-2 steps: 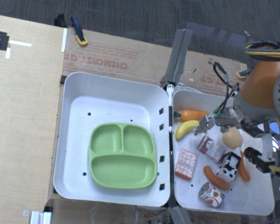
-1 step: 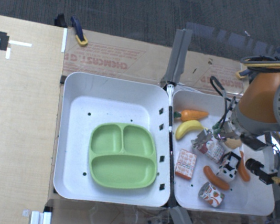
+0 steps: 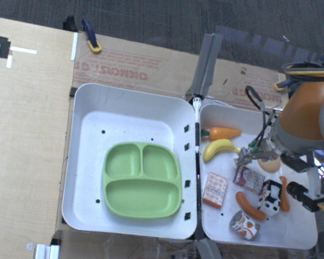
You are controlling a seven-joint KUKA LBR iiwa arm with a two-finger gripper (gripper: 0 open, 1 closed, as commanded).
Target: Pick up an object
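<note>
Hanging over right bin (image 3: 290,243) | tool (image 3: 250,154) just above pink packet (image 3: 249,180), grip state unclear | banana (image 3: 219,148) near bin's left wall | cardboard (image 3: 124,61) print backwards, unreadable | green tray (image 3: 142,180) in left bin (image 3: 86,144)

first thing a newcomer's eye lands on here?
Probably the green divided tray, sitting alone in the left bin. Next, the orange-banded arm reaching in from the right, its gripper low over the right bin, among a banana, a carrot and small packets.
</note>
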